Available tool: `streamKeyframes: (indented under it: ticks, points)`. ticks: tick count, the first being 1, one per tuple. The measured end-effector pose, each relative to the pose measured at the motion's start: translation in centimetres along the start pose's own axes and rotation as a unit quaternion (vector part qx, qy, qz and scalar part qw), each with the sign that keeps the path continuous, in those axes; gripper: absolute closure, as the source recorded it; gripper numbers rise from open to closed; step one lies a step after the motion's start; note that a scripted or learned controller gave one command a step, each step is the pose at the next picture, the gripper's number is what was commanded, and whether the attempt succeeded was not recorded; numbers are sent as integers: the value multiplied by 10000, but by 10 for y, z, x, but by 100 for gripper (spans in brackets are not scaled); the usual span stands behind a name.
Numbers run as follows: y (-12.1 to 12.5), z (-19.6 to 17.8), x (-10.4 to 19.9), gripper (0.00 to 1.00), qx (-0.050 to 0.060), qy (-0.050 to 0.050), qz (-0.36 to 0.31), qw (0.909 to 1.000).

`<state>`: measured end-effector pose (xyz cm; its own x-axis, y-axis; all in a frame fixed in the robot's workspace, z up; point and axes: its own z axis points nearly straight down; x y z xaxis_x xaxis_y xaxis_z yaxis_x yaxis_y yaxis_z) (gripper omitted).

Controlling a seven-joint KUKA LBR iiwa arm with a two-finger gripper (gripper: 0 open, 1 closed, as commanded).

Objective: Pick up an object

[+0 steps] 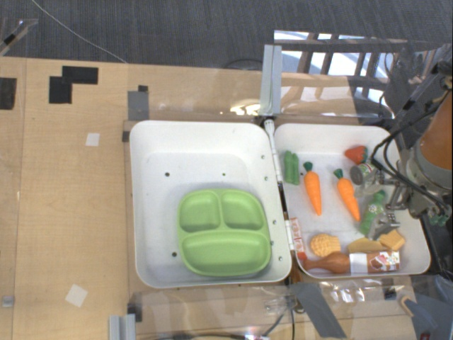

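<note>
Two carrots (312, 192) (347, 197) sit in the middle of the right bin (322, 139), both roughly upright in the view with their green tops pointing away from the camera and a bare gap between them. Left of them a green pod (291, 167) lies close to the bin's left wall. A red piece, maybe a strawberry (355, 153), is up near the far right corner, with a small can (362, 172) just below it.

Along the near edge there's a yellow waffle-looking thing (325, 244), a brown bottle (347, 263) lying on its side with a white and red label, a yellow wedge (363, 246) and a small tan block (391, 241). A green bottle (371, 214) sits right by the gripper.

Gripper (386, 224) is low over the right side of that bin, hanging near the green bottle and the tan block. Honestly can't tell how far apart the fingers are or whether they've got anything, it's all dark metal and cables there. The arm (432, 154) comes in from the right.

Left bin (152, 147) has a green divided plate (224, 231) with three sections, sitting toward the near side. Both bins are side by side on the wooden bench (64, 211).
</note>
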<state>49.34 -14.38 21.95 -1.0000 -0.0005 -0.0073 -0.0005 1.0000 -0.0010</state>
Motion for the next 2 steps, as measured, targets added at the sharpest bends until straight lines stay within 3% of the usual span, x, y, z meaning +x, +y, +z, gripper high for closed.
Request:
streamKeyframes:
  ticks: [1, 2]
  points:
    - [-11, 124, -53, 0, 1, -12, 384, 9993]
    - [62, 130, -83, 0, -13, -45, 359, 9993]
